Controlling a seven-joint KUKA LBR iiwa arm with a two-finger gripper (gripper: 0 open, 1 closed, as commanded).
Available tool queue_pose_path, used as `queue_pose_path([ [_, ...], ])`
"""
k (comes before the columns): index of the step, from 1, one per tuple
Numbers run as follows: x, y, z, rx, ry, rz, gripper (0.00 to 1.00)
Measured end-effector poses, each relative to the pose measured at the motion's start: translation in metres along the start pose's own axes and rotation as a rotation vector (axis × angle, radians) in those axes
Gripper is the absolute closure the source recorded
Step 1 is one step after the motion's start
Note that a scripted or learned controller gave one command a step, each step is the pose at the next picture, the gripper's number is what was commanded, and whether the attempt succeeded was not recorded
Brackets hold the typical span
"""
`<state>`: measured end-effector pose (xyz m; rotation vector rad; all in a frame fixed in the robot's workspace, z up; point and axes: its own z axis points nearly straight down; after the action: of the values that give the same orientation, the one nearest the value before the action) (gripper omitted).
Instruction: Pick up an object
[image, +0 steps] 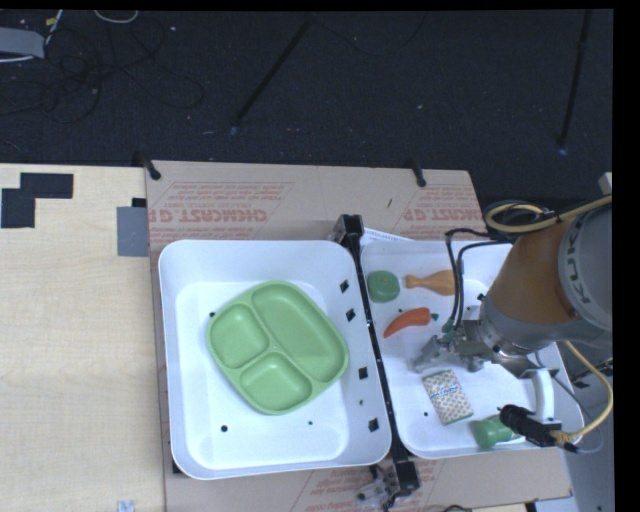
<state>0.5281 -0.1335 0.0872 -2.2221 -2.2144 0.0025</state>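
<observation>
Two white shallow bins are sitting side by side on one printed cardboard sheet (250, 205), which is lying on the pale bench (70, 350). The left bin (195, 420) is holding one green plate (277, 346) with three compartments, lying flat near the middle and apart from every wall. The right bin (412, 412) is holding five loose things: one green round piece (383, 286) is sitting toward the far left corner, near the seam between the bins; one orange drumstick (432, 283) is lying just to its right; one red pepper (408, 321) is lying just nearer than those two; one patterned packet (447, 396) is lying flat toward the near side; one green block (489, 433) is resting by the near rim, right of the packet. One arm (535, 290) is reaching in from the right and covering the right part of this bin. One gripper (435, 353) is hanging low between pepper and packet, close to both; whether it is open or closed, or gripping anything, cannot be told. On the bare bench, left of the sheet, one stepped black patch (38, 195) and one grey square (131, 230) are showing
</observation>
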Motion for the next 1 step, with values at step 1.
queue_pose_path([
  [1, -0.0014, 0.0002, -0.0107, 0.000, -0.001, 0.004, 1.00],
])
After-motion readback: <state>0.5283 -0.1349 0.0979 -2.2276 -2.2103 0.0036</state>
